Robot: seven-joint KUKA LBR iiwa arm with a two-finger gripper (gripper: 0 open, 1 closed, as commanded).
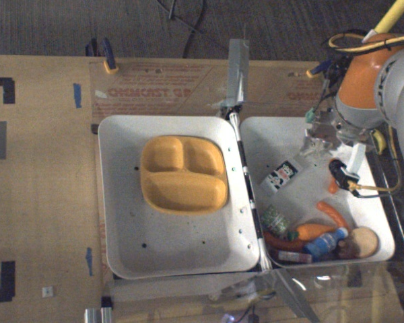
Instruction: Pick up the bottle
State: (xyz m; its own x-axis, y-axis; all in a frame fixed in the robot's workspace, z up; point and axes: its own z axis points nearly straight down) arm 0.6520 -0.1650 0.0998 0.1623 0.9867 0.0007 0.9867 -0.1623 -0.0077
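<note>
The bottle point(325, 242) is small and blue. It lies on its side near the front edge of the right bin point(259, 136), wedged among other items. My gripper point(318, 142) hangs over the back right part of that bin, below the orange wrist band, well behind the bottle and apart from it. A black-and-white carton point(281, 175) lies on the bin floor just left and in front of the gripper. The bottle rests untouched on the bin floor.
Around the bottle lie an orange carrot point(313, 231), a red sausage point(280, 242), a tan round bun point(364, 241), an orange sausage point(333, 214) and a green crumpled item point(275, 219). A yellow divided plate point(184, 174) sits in the left bin point(121, 200). A black cable point(341, 173) loops beside the gripper.
</note>
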